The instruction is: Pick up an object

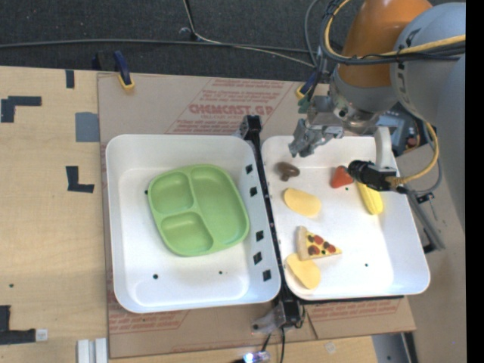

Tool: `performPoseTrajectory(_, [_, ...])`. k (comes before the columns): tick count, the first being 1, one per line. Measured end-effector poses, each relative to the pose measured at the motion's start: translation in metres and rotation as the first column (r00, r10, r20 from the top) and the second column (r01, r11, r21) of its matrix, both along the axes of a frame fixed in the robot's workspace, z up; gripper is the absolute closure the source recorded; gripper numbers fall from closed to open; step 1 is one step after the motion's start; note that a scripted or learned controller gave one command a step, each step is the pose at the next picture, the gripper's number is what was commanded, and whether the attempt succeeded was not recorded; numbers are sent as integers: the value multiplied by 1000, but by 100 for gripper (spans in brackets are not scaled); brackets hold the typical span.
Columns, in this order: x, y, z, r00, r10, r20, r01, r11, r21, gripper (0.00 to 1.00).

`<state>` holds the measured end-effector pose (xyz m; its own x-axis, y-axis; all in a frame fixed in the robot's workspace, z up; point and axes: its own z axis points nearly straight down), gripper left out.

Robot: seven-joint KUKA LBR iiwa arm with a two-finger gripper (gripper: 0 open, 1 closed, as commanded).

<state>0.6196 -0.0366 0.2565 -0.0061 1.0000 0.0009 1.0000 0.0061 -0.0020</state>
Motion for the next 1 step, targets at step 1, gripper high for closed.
performPoseTrajectory(1, [2, 44, -4, 1000, -2, 0, 2, 1000, -1, 100])
